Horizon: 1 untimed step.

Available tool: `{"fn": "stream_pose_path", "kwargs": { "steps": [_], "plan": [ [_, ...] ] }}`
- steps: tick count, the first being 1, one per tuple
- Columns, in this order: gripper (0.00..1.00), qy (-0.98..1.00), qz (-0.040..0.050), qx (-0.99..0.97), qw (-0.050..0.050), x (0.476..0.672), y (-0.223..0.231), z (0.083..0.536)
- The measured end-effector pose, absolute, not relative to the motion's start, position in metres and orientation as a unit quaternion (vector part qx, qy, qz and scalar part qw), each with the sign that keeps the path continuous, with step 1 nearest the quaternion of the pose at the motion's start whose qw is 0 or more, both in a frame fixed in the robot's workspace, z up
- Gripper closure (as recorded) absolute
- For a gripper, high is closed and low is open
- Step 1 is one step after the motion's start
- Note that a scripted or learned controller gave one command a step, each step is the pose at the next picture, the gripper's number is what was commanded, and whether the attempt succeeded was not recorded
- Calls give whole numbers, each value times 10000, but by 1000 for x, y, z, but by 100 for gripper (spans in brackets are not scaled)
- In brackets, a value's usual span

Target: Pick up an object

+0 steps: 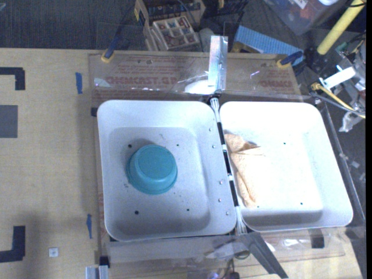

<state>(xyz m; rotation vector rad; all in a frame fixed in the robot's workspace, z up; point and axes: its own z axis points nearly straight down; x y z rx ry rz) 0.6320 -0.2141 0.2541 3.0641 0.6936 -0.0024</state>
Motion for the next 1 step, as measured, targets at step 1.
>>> {"fn": "stream_pose_path", "kwargs": {
  "steps": [1],
  "plan": [
    [0, 1264, -20, 9920, -15, 592, -222, 129]
  ]
}}
